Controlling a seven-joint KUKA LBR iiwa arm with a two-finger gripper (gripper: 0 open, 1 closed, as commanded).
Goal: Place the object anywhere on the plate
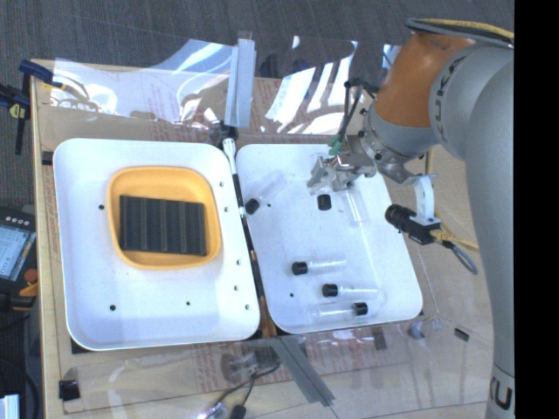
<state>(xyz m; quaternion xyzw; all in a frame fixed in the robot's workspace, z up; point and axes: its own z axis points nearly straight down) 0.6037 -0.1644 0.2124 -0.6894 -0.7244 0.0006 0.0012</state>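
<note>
– Yellow plate [162, 182] sits in the left bin [79, 312], a bit up and left of that bin's centre. A dark ribbed insert [163, 223] fills its middle. Nothing else is on the plate.

– And further left?

– A small screen unit [13, 250] at the left edge of the frame, off the bench. Crumpled clear film [201, 68] lies along the top, behind both bins.

– Where are the task objects?

– All in the right bin [279, 234]. They are clear tubes with black caps, hard to see against the white. The first tube [253, 204] is at the bin's left wall, just beside the divider. The second tube [325, 202] is in the upper middle, cap end right below the gripper [334, 171].

– Touching it?

– Can't tell. The cap is just under the tool tip and the body blends into the bin floor.

– The rest?

– Three more in the lower half, stepping down to the right: third tube [301, 268], fourth tube [329, 290], and fifth tube [359, 307] near the bottom right corner. All are lying flat and apart from each other.

– Gripper state?

– Can't tell. It is a small pale cluster over the upper part of the right bin, and the opening is not resolvable. Nothing is visibly held.

– Arm?

– The arm [476, 77] comes in from the upper right. Its orange band [419, 68] is above the bin's top right corner, with the wrist angled down and left.
</note>
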